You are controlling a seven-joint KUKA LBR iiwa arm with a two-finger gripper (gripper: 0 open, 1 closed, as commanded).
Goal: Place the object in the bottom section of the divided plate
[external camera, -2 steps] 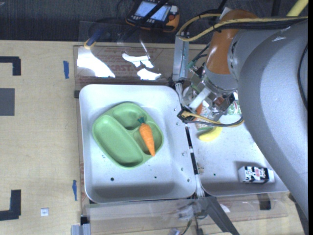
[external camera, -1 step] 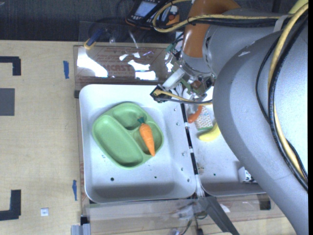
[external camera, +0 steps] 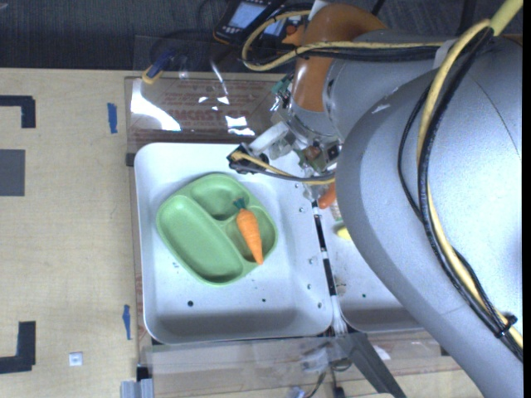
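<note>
A green divided plate (external camera: 195,243) lies in the left white bin (external camera: 216,317). An orange carrot (external camera: 250,234) with a green top rests in the plate's small right-hand section, its tip pointing toward the plate's lower rim. The large section on the plate's left and the small upper section hold nothing. My gripper (external camera: 316,179) hangs over the wall between the two bins, to the upper right of the plate and apart from the carrot. The wrist and the arm's grey body hide much of it.
The arm's large grey body covers most of the right bin (external camera: 365,313). A small orange thing (external camera: 327,196) and a yellowish thing (external camera: 342,232) peek out in that bin beside the arm. A clear panel (external camera: 191,106) stands behind the left bin.
</note>
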